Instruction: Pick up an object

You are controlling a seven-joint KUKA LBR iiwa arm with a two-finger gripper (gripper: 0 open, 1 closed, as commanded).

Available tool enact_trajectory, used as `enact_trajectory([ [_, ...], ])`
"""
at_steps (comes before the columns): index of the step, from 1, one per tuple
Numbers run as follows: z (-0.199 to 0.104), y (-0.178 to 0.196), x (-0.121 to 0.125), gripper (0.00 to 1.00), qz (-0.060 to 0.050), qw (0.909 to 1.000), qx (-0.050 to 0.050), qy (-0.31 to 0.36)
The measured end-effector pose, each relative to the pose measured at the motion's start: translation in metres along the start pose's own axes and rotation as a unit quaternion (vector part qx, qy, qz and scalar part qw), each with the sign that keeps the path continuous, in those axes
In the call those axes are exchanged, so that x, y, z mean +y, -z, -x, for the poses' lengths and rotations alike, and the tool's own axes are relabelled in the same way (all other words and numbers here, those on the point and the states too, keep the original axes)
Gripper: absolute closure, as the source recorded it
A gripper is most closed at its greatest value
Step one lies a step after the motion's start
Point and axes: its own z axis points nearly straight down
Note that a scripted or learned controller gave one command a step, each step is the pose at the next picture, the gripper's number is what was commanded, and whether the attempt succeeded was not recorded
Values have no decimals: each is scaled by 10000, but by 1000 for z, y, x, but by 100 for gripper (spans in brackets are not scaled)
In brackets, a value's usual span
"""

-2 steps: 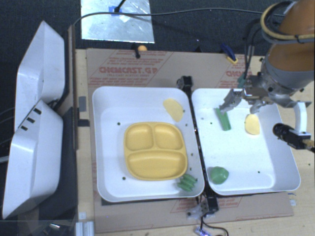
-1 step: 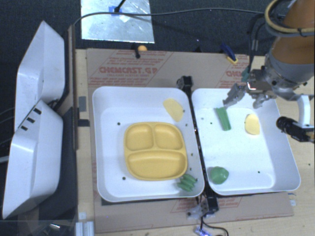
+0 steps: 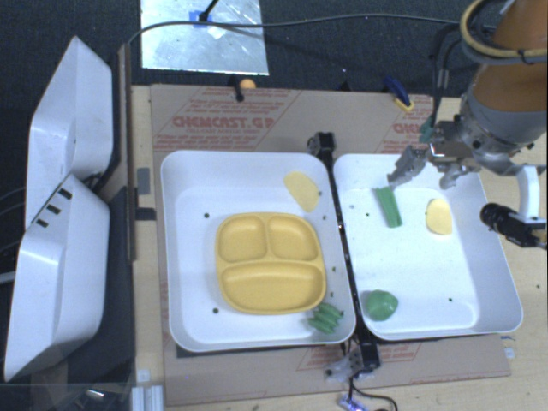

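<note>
The right bin (image 3: 479,315) holds a green stick (image 3: 388,206) near its back left, a pale yellow oval piece (image 3: 439,217) to the stick's right, and a round green lump (image 3: 379,304) at the front left. My gripper (image 3: 426,175) hovers over the back of this bin, above and between the stick and the yellow oval. It is open, its two fingers spread wide with nothing between them. One finger (image 3: 403,170) points down toward the top end of the stick.
The left bin (image 3: 184,229) holds a yellow divided plate (image 3: 270,262), a pale yellow oval (image 3: 301,190) at its back right and a green ridged piece (image 3: 325,318) at the front right. A black divider (image 3: 336,221) separates the bins. White housings (image 3: 60,204) stand at far left.
</note>
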Motion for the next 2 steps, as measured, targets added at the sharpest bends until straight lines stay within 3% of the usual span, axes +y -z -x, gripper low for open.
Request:
enact_trajectory([
  [1,0,0,0,0,0,10000,0,0],
  [2,50,-30,27,0,-14,10000,-3,-20],
])
